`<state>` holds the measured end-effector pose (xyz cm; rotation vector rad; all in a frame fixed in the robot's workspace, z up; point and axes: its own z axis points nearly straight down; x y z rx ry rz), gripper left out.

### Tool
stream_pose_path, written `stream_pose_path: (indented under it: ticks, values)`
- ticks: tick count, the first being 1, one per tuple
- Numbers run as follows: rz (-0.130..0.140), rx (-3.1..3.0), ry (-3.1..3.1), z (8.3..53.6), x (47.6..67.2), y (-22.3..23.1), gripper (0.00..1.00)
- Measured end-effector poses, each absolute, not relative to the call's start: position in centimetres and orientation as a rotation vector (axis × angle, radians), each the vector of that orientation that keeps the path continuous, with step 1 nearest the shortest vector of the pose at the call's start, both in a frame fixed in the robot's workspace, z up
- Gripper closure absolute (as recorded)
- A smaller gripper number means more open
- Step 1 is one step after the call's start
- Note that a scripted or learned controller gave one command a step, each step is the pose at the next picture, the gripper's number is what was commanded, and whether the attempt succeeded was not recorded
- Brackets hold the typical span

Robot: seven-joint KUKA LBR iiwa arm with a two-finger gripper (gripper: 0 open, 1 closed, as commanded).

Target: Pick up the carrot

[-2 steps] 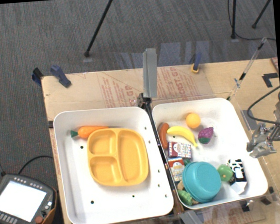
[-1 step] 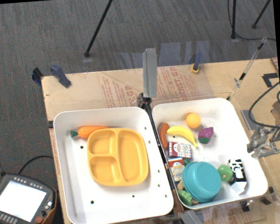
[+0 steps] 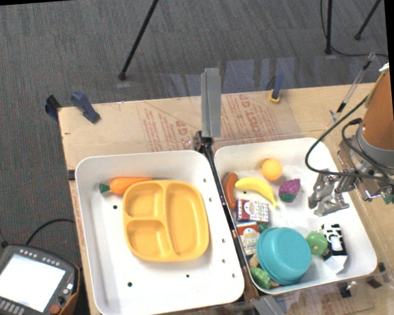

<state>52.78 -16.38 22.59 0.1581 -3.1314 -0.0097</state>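
Observation:
The carrot, orange with a green stem end, lies in the left bin near its far left corner. It rests against the upper left edge of a yellow divided plate. My gripper hangs over the right side of the right bin, far from the carrot, with nothing visibly held.
The right bin holds an orange ball, a banana, a purple fruit, a red sausage, small boxes, a teal bowl, a green fruit and a black-and-white carton. A grey divider post stands behind the bins.

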Motion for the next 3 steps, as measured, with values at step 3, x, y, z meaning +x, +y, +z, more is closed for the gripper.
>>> stream_pose_path:
  ticks: [3]
  values:
    - [-0.010,0.132,-3.130,19.9,53.3,-15.8,1.00]
